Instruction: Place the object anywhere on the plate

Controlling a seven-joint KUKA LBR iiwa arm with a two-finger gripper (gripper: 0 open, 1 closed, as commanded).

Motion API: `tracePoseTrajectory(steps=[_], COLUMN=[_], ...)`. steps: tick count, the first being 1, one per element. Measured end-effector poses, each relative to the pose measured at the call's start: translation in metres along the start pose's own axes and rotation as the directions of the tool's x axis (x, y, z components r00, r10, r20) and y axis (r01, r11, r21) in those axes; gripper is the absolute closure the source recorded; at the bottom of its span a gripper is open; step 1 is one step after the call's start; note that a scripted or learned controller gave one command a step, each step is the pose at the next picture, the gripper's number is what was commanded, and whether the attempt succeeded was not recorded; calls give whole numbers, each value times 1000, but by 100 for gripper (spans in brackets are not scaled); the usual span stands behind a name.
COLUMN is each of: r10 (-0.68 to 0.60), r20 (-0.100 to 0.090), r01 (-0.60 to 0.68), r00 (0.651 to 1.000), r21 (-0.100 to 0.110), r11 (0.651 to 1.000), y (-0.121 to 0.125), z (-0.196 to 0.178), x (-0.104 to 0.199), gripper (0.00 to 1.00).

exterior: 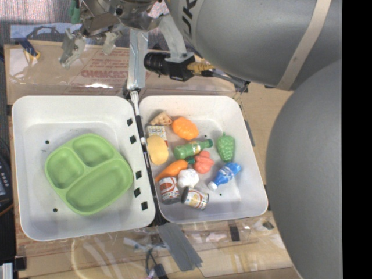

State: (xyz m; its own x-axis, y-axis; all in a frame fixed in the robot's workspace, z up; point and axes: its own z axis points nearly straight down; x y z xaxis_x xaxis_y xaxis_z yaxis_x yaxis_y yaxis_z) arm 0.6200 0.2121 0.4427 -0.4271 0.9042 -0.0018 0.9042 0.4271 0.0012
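A green three-compartment plate (87, 173) lies in the left bin (29, 115) with nothing on it. The right bin (247, 179) holds several toy foods: an orange (185, 128), a green bottle (192, 150), green grapes (225, 147), a yellow lemon (157, 150), a carrot (171, 170), a blue bottle (224, 175) and two cans (195, 199). My gripper (89, 44) hangs high beyond the far edge of the left bin, over the cardboard. Its fingers (70, 48) are spread open and hold nothing.
The large grey arm fills the upper right and overhangs the right bin's far side. Brown cardboard (93, 74) lies behind the bins. A black ridge (139, 156) divides the two bins. Tape strips (180, 246) sit at the bench's front.
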Motion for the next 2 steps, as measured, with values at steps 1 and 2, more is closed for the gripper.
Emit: tracePoseTrajectory(steps=[1, 2], r10=[-28, 60], r20=[0, 0], r01=[28, -60], r00=[1000, 998], r21=[2, 1], r11=[1000, 998], y=[32, 32], z=[19, 1], x=[-15, -17], gripper=[0, 0])
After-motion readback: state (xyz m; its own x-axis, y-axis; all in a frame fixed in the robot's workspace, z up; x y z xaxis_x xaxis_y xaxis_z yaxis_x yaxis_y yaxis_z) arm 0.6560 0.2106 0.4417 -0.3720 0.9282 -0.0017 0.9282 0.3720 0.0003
